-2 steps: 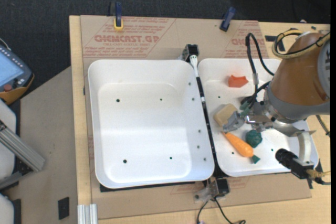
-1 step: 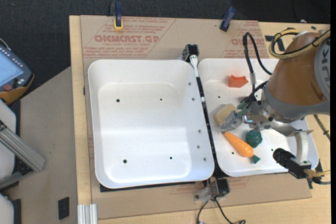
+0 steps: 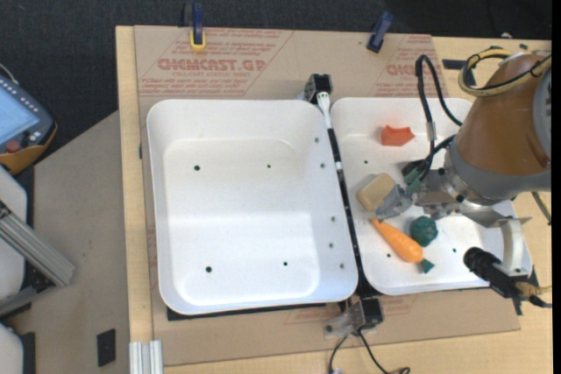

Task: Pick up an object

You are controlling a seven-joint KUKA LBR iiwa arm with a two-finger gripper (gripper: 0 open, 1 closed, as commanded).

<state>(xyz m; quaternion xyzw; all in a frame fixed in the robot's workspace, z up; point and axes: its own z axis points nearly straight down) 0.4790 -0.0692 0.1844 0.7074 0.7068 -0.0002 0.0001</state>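
Two white bins sit side by side on the tabletop [image 3: 263,48]. The arm [image 3: 504,131] reaches over the right bin [image 3: 368,123], its end effector [image 3: 405,197] low among the objects, just beside a tan block [image 3: 375,188]; whether it is released or clenched cannot be told. A carrot [image 3: 399,243] lies near the front, a teal lump [image 3: 424,229] just beside it, an orange piece [image 3: 395,135] farther back.
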